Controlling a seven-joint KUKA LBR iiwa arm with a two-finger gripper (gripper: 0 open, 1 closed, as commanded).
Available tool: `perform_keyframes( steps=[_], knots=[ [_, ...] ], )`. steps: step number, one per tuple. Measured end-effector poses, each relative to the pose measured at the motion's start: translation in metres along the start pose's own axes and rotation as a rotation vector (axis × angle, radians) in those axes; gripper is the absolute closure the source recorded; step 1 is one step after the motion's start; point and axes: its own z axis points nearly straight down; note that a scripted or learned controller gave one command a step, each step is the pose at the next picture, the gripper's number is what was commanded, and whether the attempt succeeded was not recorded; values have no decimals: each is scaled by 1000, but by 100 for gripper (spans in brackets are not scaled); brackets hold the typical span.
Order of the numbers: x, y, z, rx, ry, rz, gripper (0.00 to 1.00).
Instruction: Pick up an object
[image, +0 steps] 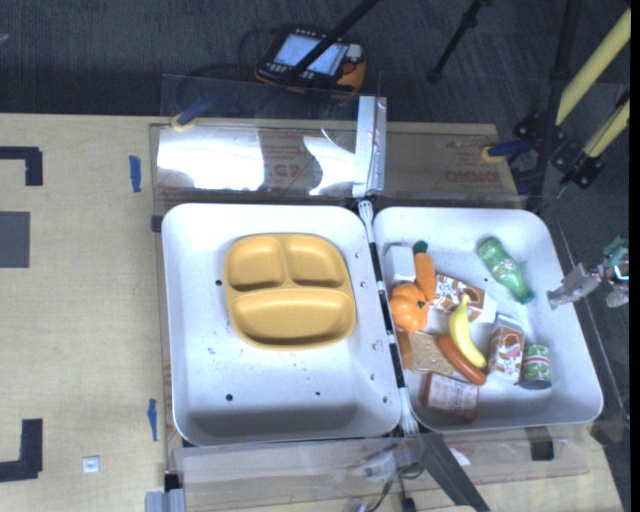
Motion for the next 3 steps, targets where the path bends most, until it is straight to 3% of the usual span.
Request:
perform_keyframes(
  steps=[1,2,3],
  knots=[
    [-3,40,120,-1,0,-48,0],
    [3,69,158,-1,5,-49,0],
    [8,22,180,-14,-1,-203,0]
  ],
)
